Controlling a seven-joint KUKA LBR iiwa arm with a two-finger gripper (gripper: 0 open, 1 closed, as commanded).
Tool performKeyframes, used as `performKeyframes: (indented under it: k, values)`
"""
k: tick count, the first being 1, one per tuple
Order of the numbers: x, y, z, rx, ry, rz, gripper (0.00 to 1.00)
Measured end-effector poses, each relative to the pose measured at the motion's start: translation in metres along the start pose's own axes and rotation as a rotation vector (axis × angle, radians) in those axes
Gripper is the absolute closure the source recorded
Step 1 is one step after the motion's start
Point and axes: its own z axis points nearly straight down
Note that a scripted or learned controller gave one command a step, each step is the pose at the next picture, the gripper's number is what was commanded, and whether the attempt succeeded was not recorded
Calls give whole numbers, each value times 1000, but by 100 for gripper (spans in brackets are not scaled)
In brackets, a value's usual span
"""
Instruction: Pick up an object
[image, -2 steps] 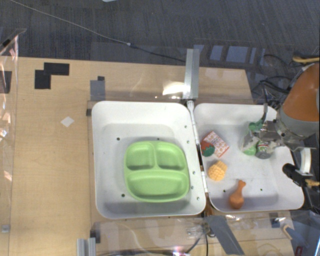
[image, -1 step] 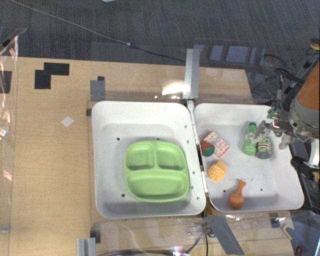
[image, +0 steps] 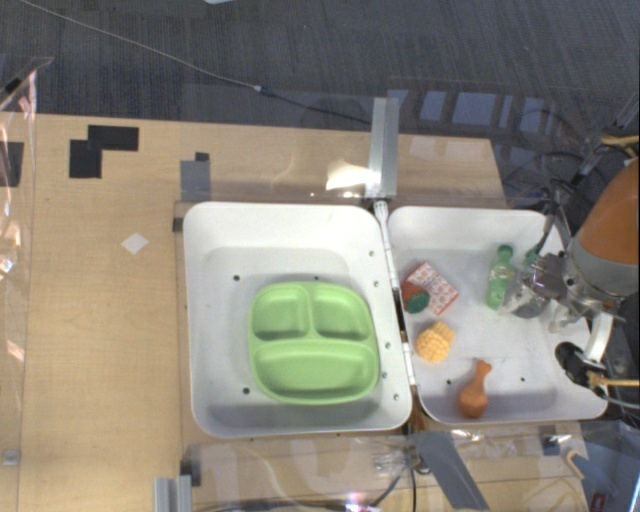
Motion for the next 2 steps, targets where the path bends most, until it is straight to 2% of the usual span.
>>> performKeyframes:
  k: [1,2]
  values:
    - [36,68,34,-10,4,288,0]
    - [108,-21,31,-11,12,353,0]
